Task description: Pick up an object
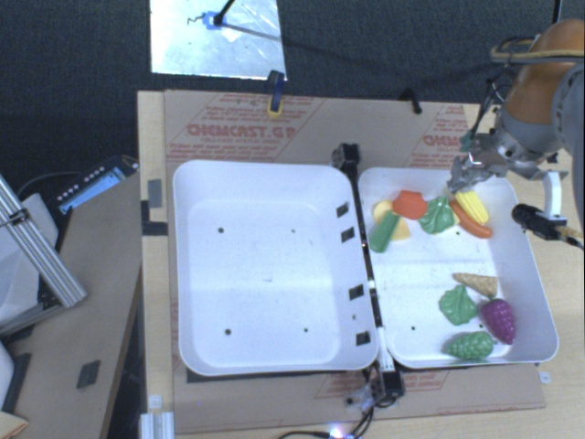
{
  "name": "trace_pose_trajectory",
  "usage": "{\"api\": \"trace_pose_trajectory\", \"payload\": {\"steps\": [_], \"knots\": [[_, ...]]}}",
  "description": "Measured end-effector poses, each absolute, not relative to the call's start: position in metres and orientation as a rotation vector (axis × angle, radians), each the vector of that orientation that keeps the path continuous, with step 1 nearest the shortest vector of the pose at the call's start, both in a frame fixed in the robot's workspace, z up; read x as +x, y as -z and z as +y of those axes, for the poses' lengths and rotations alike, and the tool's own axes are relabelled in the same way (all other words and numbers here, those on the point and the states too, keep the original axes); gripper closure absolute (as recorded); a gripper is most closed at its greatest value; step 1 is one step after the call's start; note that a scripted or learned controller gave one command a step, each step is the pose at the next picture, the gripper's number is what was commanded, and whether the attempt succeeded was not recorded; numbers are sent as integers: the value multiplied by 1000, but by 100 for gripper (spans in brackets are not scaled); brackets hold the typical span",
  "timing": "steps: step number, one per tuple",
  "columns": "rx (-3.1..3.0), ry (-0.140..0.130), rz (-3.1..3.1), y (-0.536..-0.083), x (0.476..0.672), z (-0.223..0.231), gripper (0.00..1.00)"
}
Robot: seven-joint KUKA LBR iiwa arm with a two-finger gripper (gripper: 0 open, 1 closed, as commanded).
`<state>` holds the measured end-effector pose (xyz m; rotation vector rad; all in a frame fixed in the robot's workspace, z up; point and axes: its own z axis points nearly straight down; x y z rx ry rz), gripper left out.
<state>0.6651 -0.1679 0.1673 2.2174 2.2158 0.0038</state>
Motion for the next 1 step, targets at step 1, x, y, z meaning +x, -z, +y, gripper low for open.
{"api": "trace_pose_trajectory", "payload": {"steps": [1], "knots": [[2227,6,2223,-80,611,-187,100]]}}
